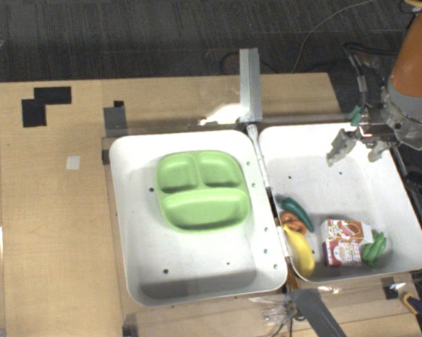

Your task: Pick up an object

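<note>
In the right bin [323,191], near its front edge, lie a yellow banana [300,251], a dark green pepper-like piece [296,212] with an orange item [293,225] beside it, a red and white carton [345,242] and a light green vegetable [375,247]. My gripper [357,146] hangs over the bin's far right corner, well behind these objects. Its two fingers stand apart with nothing between them.
The left bin [139,229] holds a green divided plate [202,188]. A metal post [250,80] rises at the back between the bins. The arm's orange band [415,54] sits at the right edge. Wooden bench top extends to the left.
</note>
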Available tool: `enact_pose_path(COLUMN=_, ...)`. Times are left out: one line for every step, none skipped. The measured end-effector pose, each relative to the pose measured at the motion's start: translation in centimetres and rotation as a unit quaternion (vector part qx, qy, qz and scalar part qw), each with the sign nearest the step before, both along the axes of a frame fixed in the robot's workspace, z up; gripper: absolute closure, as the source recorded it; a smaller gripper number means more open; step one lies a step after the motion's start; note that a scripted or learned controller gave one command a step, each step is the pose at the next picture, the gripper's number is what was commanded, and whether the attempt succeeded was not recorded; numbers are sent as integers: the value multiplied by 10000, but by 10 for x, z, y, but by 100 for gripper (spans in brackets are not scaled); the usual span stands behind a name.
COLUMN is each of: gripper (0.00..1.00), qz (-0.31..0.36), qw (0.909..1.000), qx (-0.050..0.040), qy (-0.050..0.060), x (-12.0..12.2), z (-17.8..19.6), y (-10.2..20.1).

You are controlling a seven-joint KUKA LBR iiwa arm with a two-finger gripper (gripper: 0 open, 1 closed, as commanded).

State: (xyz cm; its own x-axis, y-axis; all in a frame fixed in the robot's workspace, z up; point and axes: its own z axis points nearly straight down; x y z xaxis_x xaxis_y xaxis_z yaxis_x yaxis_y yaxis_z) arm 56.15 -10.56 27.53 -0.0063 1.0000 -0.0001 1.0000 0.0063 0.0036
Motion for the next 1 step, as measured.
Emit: enact_pose_path(gripper=0, qz=776, qw=9970, qx=0, qy=6, x=-74, z=-91, y=32)
